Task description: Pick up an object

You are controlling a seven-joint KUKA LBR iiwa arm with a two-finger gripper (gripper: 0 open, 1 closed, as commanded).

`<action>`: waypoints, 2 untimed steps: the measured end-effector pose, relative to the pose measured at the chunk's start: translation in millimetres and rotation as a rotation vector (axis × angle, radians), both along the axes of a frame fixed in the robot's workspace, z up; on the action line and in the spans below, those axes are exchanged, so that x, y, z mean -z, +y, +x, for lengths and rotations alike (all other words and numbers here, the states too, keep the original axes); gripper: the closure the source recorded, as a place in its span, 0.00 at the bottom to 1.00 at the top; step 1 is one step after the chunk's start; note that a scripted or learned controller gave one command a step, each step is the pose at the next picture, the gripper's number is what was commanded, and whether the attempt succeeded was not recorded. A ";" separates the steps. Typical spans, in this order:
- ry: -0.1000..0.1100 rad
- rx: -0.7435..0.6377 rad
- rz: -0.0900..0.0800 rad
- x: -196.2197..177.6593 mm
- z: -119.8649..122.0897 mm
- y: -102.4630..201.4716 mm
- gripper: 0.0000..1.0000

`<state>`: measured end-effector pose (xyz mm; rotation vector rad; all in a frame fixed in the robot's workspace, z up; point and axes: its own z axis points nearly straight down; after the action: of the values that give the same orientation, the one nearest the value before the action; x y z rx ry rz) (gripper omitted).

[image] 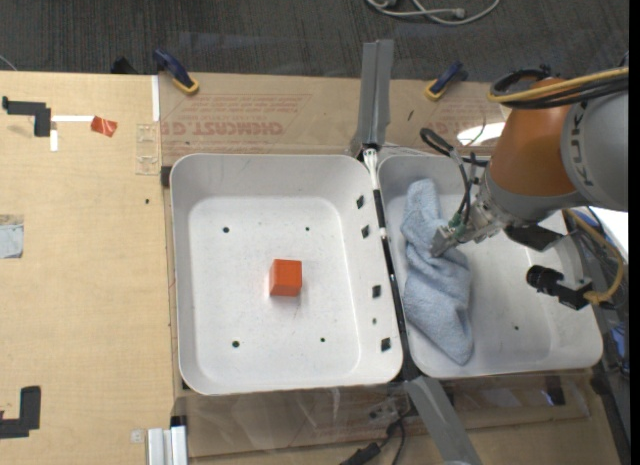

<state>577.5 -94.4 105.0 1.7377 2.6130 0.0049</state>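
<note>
The worktop (80,283), a light wooden board, carries two shallow white plastic bins side by side. The left bin (200,353) sits near the centre of the view; the right bin (540,348) lies at 3 o'clock from it, the two rims touching along a grey divider rail (376,83).

The grey arm with the orange band (535,153) enters from 3 o'clock and reaches over the right bin toward its 9 o'clock side.

A crumpled pale blue-grey cloth towel (435,283) lies in the right bin, along the wall nearest the left bin, running from 12 o'clock toward 6 o'clock.

The end effector (447,242) sits low on the upper half of the towel, in contact with or just above the fabric. Whether its tips are spread or pressed together cannot be told; folds of cloth and cabling obscure them.

A small orange-red cube (286,278) rests alone on the floor of the left bin, slightly toward 6 o'clock of centre, well apart from the arm.

Task status, as a judgement: the approach to the towel appears complete. A grasp is not confirmed, and the towel lies flat against the bin floor. Closing, lifting and verifying the hold are not yet done.
</note>
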 end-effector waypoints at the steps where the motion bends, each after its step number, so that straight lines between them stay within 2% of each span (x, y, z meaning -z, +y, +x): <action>1: 0.005 0.391 -0.002 -86.3 49.7 5.7 1.00; 2: 0.006 0.550 -0.002 -102.4 81.1 51.3 1.00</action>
<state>658.6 -43.1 207.4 2.3840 2.0456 -0.0049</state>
